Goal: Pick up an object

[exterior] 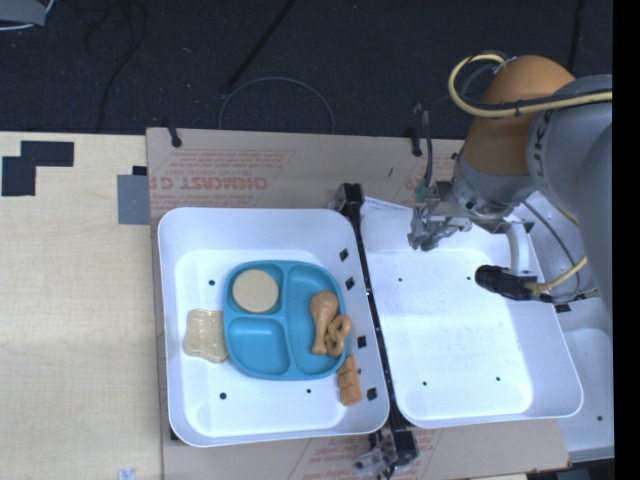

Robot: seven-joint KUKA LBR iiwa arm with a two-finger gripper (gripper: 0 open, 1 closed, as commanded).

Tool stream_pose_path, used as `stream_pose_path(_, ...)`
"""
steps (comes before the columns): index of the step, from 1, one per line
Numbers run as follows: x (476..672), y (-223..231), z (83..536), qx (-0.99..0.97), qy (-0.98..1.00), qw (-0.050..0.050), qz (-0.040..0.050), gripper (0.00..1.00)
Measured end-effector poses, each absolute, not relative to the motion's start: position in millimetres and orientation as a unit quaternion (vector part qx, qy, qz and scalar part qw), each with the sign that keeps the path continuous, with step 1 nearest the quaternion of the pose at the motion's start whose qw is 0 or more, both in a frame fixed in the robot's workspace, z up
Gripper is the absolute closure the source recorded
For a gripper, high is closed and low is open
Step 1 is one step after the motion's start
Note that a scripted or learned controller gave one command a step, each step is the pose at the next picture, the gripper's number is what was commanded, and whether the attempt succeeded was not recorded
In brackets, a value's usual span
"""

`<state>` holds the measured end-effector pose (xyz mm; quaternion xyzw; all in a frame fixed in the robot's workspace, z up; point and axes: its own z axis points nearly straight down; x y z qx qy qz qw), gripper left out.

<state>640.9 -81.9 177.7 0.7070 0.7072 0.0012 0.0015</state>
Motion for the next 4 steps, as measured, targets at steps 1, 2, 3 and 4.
stream_pose_path(1,641.5,-84,216,0.707,0.707,0.001,0.0006,1.00)
stream_pose_path(2,629.6,-33,228,0.706,0.709,-0.002,-0.0001,1.00)
stream_pose_path(3,619.8,24,233,0.705,0.709,-0.002,-0.0005,1.00)
stream_pose_path(4,603.7,72,221,0.706,0.709,-0.003,-0.0015,1.00)
